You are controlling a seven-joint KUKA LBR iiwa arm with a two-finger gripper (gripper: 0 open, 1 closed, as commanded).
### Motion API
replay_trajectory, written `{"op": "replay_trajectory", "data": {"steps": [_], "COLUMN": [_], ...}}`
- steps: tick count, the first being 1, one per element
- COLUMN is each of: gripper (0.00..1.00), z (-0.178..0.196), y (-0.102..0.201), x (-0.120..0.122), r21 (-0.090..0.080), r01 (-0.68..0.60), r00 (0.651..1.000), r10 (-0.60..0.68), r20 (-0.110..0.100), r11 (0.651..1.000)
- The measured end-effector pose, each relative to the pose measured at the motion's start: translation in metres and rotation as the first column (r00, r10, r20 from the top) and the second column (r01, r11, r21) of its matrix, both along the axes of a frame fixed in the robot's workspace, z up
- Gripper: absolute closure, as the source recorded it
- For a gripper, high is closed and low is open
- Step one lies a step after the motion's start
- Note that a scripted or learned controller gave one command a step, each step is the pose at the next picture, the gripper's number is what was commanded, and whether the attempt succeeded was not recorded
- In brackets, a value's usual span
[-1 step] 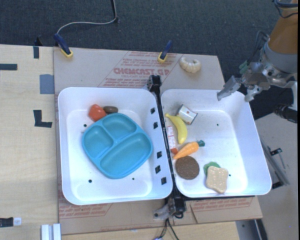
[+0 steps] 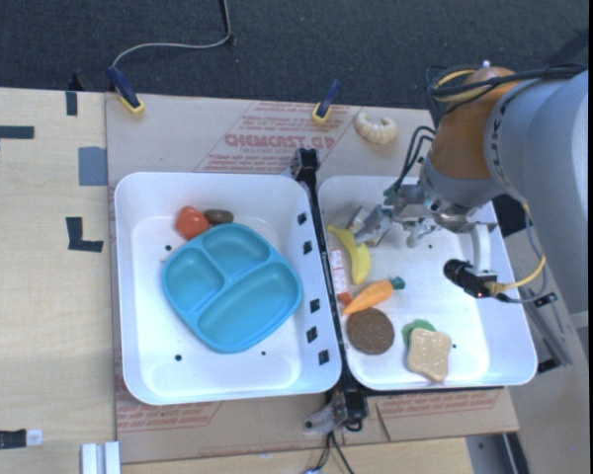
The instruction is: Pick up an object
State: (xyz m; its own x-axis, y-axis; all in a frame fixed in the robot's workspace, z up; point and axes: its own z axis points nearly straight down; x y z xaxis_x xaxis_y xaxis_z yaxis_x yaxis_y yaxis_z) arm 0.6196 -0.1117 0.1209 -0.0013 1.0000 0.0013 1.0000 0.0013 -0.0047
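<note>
Left bin [image 2: 128, 294]: blue divided plate [image 2: 232, 285] lies in the middle, tilted. At the plate's far left corner sit an orange-red tomato-like piece [image 2: 190, 221] and a small brown lump [image 2: 218, 216], side by side, both touching or nearly touching the plate rim. Black clips run down the divider between the bins.

Right bin [image 2: 509, 358]: banana [image 2: 353, 253] near the bin's left wall, toward the far side. Just below it a carrot [image 2: 370, 295] lies slanted, green end pointing right. Nearer the front edge, a round brown cookie or patty [image 2: 372, 332]. Right of that, a piece of toast [image 2: 428, 354] lying over a green leafy bit [image 2: 415, 330], close to the front right corner.

A beige doughnut-like ring [image 2: 377, 127] lies on the cardboard beyond the right bin's far edge.

Gripper [image 2: 374, 227] is low over the far left part of the right bin, just right of the banana's top end, fingers slightly parted, nothing seen between them. Contact with the banana: cannot tell. Arm with orange band comes in from the right over the bin's far right corner.
</note>
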Motion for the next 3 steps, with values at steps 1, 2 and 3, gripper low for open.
{"op": "replay_trajectory", "data": {"steps": [1, 2, 3], "gripper": [0.00, 0.00, 1.00], "z": [-0.034, -0.035, -0.026], "y": [0.013, 0.009, 0.009], "x": [-0.024, 0.015, 0.012], "r21": [-0.004, -0.002, 0.002], "r01": [0.002, 0.000, 0.001], "r00": [1.000, 1.000, 1.000], "r10": [-0.001, 0.000, -0.001], "r20": [0.008, 0.009, -0.010], "r11": [1.000, 1.000, 1.000]}}
